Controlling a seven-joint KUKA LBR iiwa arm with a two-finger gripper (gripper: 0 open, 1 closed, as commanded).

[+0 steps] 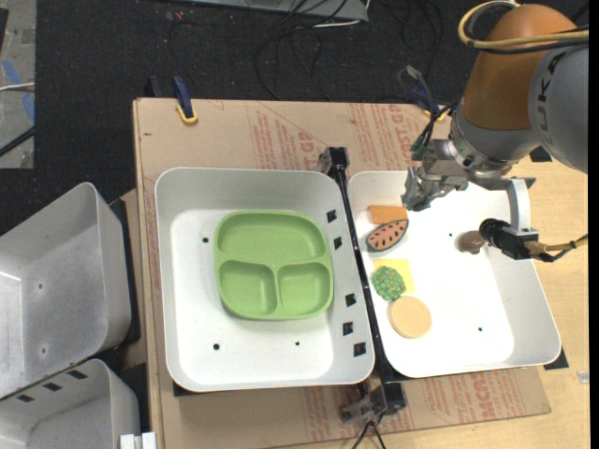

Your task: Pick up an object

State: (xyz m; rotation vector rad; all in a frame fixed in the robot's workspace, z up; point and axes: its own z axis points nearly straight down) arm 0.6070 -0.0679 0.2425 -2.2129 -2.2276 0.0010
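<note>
candidate objects clustered at left side of right bin (524, 344): orange wedge (387, 214), watermelon slice (387, 236) just below it, green bumpy piece (387, 282) on yellow square (396, 269), tan disc (410, 317) nearest camera. small brown item (470, 242) apart, toward right.

pincer (418, 195) hangs low over bin's far edge, just right of orange wedge; likely lining up on wedge. cannot tell whether pincer is wide or narrow. nothing seen held.

left bin (178, 344) holds green divided tray (274, 265). both bins sit on desk (243, 124).
</note>
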